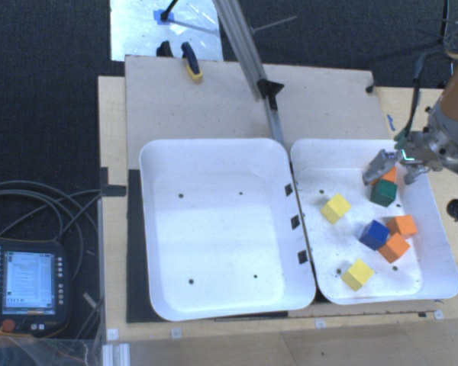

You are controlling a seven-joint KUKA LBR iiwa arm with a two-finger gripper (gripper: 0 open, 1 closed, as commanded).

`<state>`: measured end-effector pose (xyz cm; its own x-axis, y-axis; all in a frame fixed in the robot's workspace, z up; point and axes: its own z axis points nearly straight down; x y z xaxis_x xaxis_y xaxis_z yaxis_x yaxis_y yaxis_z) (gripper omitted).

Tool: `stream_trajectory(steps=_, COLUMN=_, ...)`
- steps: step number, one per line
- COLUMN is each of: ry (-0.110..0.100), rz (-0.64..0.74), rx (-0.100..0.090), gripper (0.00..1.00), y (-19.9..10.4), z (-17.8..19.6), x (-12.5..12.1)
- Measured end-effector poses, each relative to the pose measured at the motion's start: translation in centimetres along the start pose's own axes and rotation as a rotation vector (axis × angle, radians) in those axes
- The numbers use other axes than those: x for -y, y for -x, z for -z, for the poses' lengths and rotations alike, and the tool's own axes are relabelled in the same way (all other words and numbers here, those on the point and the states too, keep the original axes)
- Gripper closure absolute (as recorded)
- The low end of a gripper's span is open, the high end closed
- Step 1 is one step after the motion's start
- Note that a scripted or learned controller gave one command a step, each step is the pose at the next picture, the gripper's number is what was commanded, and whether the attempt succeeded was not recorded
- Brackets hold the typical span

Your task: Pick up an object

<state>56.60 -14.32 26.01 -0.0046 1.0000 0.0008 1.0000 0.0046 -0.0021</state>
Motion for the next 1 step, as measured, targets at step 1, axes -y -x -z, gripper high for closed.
stream_trajectory(steps=1, ry=0.004, rz=-0.001, rx=0.001, gripper=0.00, y=0.01, z=0.20, x=-0.07)
